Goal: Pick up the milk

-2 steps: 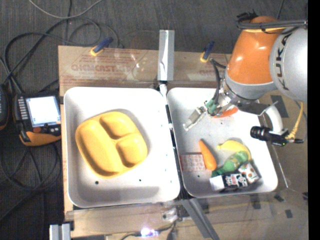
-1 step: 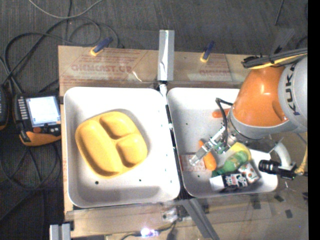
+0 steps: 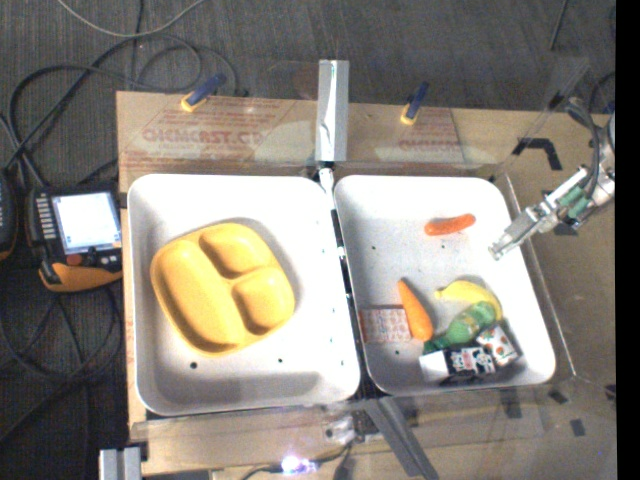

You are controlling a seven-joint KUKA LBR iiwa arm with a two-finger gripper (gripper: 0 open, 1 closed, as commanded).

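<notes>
Likely light, stiff: small black-and-white milk carton (image 3: 478,355) at right bin's five o'clock | pinch its flat sides | hand (image 3: 500,249) opening: you cannot tell

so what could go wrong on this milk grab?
1. The milk carton lies wedged against the green bottle and the bin wall, so the fingers may have little room and might catch the bottle instead.
2. The gripper sits up at the right rim, away from the pile; coming down it could knock the banana or carrot.
</notes>
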